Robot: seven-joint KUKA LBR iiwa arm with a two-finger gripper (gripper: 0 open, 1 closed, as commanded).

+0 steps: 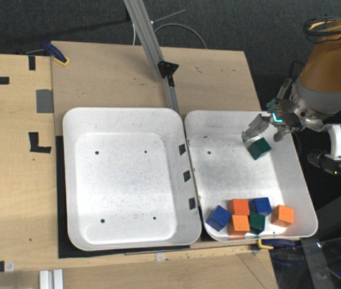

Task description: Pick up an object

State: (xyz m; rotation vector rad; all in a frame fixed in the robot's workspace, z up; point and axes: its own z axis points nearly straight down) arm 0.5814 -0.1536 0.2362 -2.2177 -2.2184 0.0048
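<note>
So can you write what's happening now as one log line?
end effector: over right bin | green block: at its tips, grasp unclear | six blocks: near edge

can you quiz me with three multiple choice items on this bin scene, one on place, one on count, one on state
1. Where is the cluster of small blocks?
A. near edge of the right bin
B. middle of the left bin
C. on the bench outside the bins

2. How many orange blocks are in that cluster?
A. one
B. three
C. five

3. What is the hand doing?
A. resting on the bench
B. reaching into the left bin
C. over the right bin with a green block at its fingers

Answers:
1 A, the blocks sit along the near rim of the right bin.
2 B, three orange blocks show there.
3 C, the hand is over the right bin, green block at its fingertips.
</note>
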